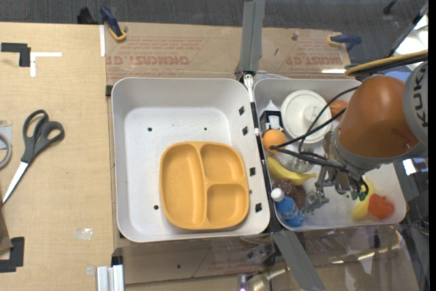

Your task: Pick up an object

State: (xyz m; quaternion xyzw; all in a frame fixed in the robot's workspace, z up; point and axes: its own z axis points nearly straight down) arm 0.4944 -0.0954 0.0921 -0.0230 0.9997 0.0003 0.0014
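Note:
The arm's orange wrist band (371, 119) hangs over the right bin (402, 177). Below it my gripper (325, 193) reaches down among the bin's objects, near its front. A banana (289, 172) lies just left of the gripper. A blue bottle with a white cap (286, 208) rests at the bin's front left. An orange ball (274, 138) sits by the left wall, and a white round lid or bowl (303, 112) lies at the back. A red and yellow piece (376, 206) sits to the gripper's right. Nothing visibly sits between the fingers.
The left bin (136, 146) holds a yellow divided plate (204, 185). Scissors (34, 140) lie on the bench far left. Black cables run from the arm across the right bin. A cardboard sheet lies behind both bins.

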